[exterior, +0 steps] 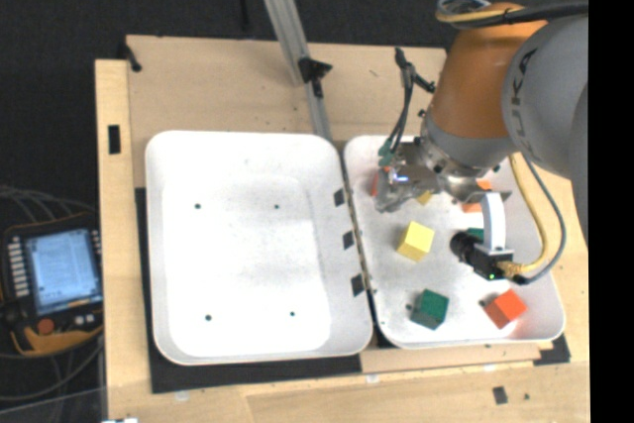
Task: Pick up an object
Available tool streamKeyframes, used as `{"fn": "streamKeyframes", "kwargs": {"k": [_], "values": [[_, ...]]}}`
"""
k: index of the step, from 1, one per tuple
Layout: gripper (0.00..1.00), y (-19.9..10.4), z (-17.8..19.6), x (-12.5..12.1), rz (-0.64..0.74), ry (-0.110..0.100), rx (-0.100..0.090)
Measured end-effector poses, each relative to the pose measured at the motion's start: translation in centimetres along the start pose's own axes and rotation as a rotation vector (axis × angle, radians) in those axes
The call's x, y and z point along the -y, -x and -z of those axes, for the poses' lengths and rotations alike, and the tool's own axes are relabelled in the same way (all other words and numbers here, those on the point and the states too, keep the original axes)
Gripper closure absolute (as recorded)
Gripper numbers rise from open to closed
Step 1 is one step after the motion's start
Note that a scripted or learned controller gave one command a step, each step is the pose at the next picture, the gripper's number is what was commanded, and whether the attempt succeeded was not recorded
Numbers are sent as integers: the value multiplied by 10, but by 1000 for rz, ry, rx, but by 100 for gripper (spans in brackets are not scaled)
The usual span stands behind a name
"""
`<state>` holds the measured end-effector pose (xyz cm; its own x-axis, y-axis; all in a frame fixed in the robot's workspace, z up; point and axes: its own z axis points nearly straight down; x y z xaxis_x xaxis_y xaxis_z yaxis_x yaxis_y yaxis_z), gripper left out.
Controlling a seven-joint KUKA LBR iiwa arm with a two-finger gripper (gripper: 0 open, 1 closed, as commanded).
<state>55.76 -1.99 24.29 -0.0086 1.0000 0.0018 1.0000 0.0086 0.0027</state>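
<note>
The grey arm with its orange band (480, 79) reaches down into the right bin (535, 327). My gripper (396, 185) hangs low over that bin's upper left part. A small red object (377, 183) peeks out at the gripper's left edge, close to the bin wall. I cannot tell whether it is touching the gripper. Below the gripper lies a yellow cube (417, 241), apart from it. A green block (429, 308) and an orange block (504, 308) rest near the bin's front edge.
The left bin (243, 243) sits beside the right one, with a thin divider between them. A slanted metal pole (282, 10) stands behind the bins. Cables and a black connector (480, 256) hang from the wrist. A teach pendant (54, 272) lies at the far left.
</note>
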Motion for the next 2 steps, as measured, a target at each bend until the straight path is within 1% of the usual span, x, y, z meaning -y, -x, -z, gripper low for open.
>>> {"fn": "streamKeyframes", "kwargs": {"k": [1, 2], "values": [[100, -57, 7, -13, 0, 0, 0], [100, -110, -9, -21, -3, 0, 3]]}}
